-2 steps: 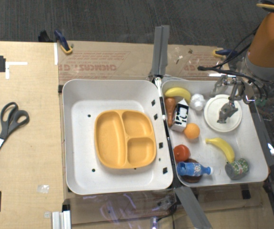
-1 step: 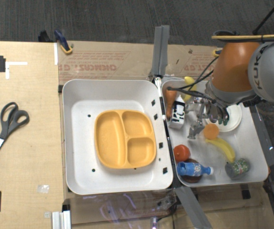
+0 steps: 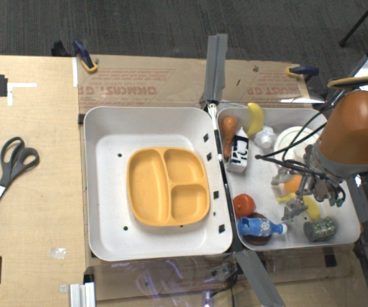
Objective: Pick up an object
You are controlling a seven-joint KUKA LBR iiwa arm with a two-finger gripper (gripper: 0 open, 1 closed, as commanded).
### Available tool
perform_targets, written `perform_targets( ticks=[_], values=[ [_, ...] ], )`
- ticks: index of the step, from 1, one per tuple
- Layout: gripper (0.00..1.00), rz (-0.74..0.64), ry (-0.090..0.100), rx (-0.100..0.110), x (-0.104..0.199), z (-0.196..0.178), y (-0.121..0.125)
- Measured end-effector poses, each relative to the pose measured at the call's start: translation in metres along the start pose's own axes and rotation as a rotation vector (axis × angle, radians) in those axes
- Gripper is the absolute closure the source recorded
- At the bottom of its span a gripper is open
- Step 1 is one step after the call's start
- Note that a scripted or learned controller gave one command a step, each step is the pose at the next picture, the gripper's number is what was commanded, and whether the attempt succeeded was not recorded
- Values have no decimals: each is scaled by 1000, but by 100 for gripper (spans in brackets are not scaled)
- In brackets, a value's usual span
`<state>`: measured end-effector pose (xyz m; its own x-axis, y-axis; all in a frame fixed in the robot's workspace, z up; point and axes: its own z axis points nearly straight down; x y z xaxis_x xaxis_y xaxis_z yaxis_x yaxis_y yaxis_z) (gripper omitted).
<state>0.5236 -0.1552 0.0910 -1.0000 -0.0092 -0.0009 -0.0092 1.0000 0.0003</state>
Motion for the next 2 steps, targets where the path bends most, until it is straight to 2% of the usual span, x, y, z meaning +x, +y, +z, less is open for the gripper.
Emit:
perform_targets(
  ticks=[1,2],
  values=[
    [100,-4,-2,1,-2,-8,1],
    [0,-4,-2,0,-2,-8,1]
  ],
)
